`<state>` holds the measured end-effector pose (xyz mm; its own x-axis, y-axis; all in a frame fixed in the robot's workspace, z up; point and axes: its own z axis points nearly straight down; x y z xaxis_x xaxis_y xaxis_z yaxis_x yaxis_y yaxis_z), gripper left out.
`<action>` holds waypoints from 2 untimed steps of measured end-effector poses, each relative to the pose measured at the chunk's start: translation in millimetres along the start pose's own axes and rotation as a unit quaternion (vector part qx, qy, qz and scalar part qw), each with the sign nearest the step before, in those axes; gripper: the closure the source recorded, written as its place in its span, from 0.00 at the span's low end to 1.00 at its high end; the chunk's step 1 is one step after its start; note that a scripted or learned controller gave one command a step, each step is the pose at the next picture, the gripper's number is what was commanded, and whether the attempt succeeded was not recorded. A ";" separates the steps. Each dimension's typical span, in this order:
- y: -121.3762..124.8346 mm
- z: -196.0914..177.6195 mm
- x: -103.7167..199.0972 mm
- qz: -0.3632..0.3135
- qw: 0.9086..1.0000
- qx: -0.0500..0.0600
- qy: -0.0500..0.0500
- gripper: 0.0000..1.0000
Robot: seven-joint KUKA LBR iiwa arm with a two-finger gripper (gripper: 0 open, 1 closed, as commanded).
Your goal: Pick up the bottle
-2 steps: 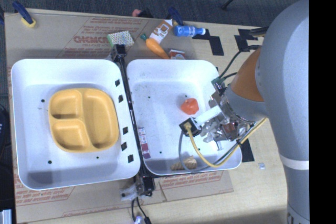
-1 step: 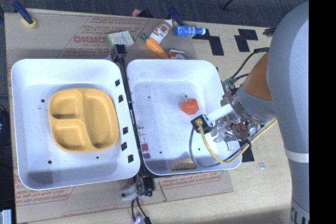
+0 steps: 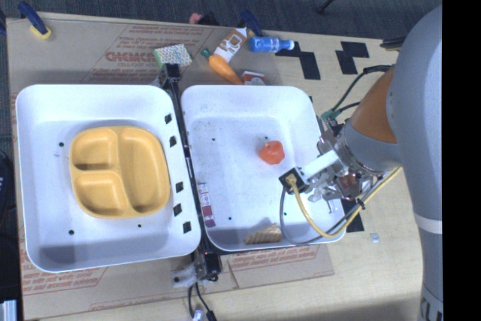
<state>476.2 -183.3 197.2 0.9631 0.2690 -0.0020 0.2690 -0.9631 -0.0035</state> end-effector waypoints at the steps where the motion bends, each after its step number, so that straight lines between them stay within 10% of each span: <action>1: 3.4 -4.2 -1.3 0.020 1.000 0.000 0.000 1.00; 2: -12.6 17.5 3.3 0.032 0.999 0.001 -0.001 1.00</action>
<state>475.9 -170.2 179.8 0.9784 0.2068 -0.0036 0.2067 -0.9784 -0.0063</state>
